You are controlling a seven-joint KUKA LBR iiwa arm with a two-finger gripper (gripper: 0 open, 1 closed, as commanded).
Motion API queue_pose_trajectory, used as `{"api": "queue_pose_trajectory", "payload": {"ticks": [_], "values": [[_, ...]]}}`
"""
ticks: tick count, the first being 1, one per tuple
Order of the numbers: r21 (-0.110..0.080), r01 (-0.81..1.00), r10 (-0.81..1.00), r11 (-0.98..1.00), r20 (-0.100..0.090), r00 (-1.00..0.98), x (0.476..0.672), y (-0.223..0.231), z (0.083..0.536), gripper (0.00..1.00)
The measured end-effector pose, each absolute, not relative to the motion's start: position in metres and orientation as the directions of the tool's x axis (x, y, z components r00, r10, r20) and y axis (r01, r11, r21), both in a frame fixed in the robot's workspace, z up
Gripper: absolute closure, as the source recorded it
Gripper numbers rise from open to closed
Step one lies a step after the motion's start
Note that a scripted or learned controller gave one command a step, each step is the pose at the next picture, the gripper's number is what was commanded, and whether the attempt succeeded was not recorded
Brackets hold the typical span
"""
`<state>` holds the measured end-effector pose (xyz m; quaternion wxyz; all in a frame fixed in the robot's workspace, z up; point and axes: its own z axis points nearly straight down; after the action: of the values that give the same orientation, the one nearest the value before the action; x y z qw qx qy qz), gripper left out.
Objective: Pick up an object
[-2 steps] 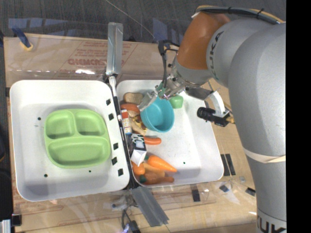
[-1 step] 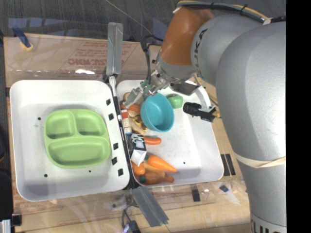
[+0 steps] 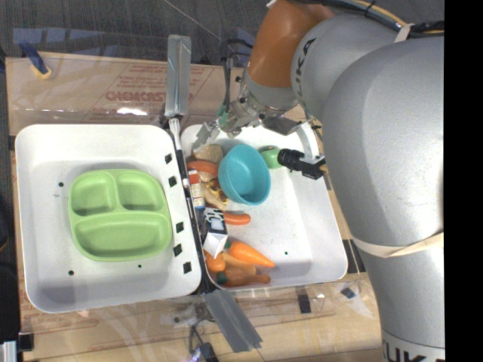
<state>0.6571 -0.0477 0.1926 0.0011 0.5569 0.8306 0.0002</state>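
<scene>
Claw [image 3: 226, 121] hangs just behind the bowl [image 3: 245, 173]; its spread I cannot tell. The bowl looks light, rigid, slick plastic; best pinched by its rim.

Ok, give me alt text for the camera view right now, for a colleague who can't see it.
The grey arm's gripper hangs over the far end of the right bin, near a tilted blue bowl amid a clutter of toy carrots and other small items. The left bin holds a green divided tray.
</scene>
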Motion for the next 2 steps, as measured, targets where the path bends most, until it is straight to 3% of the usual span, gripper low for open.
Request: {"api": "queue_pose_trajectory", "payload": {"ticks": [1,2], "values": [[-0.004,0.952,0.952,0.308,0.001,-0.308,0.64,-0.104,0.09,0.0],[-0.001,0.949,0.949,0.316,0.0,-0.316,0.642,-0.101,0.103,1.0]]}}
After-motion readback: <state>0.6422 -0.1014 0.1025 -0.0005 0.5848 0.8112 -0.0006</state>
